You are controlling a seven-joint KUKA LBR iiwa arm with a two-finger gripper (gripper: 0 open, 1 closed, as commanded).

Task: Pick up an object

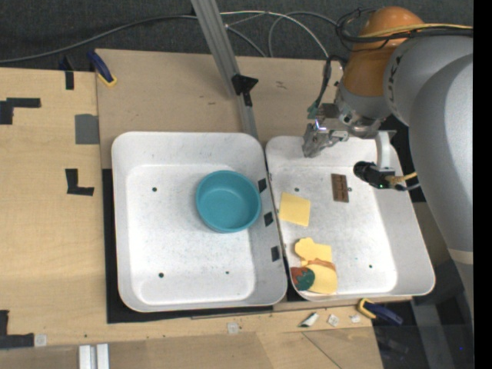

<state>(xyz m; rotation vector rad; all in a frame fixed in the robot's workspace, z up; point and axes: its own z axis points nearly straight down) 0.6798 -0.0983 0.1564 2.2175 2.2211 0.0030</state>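
My gripper [314, 146] hangs over the far left corner of the right bin [400, 237], with nothing visible between its fingers. In that bin lie a small brown block [339, 187], a yellow square piece [295, 209], and a pile of yellow, red and dark green soft pieces [314, 267] near the front left. A teal bowl [227, 200] sits upright in the left bin [154, 252], toward its right side. The brown block lies a short way right of and nearer than the gripper.
A slanted metal pole [223, 52] rises behind the bins. Cables run across the dark back. A black fitting [377, 174] on the arm hangs over the right bin's far right. Small clips [323, 319] lie on the bench front.
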